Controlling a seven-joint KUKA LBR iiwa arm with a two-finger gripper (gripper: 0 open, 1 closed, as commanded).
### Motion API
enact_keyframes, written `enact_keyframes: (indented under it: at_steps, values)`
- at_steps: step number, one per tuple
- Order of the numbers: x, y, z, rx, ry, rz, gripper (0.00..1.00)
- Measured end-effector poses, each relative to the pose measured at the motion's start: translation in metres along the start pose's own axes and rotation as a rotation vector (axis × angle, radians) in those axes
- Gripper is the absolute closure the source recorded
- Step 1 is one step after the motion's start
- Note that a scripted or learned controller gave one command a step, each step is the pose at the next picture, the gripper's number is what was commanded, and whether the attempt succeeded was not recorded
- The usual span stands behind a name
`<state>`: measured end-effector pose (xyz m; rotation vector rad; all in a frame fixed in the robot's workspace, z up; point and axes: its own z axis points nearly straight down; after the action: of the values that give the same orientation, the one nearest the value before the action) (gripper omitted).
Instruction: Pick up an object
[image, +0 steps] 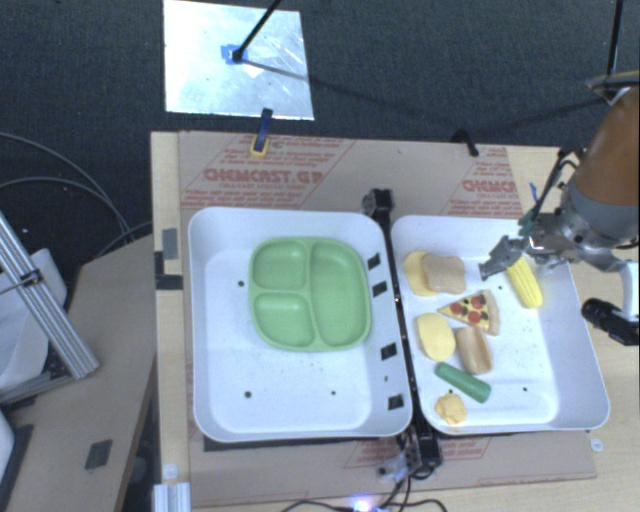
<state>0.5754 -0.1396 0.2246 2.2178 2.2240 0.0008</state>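
The right bin holds several toy foods. A beige bread slice lies beside a yellow round piece, with a pizza slice below them. Further down are a yellow lump, a hot dog bun, a green cucumber and a small yellow piece. A yellow corn cob lies near the bin's right side. My gripper hovers at the corn cob's upper left end, just right of the bread. Nothing shows held in it.
The left bin holds a green divided plate. Black clips line the ridge between the bins. The arm's body overhangs the right bin's far right corner. Cardboard lies under both bins.
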Motion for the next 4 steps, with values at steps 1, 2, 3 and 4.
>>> enact_keyframes:
  at_steps: [1, 2, 3, 4]
  values:
    - [-0.015, -0.063, 0.132, 0.012, 0.004, 0.005, 0.00]
    - [-0.071, -0.081, 0.117, -0.001, -0.004, 0.007, 0.00]
    - [-0.066, -0.089, 0.133, 0.001, 0.001, 0.002, 0.00]
    - [-0.067, -0.089, 0.132, -0.001, 0.000, 0.002, 0.00]
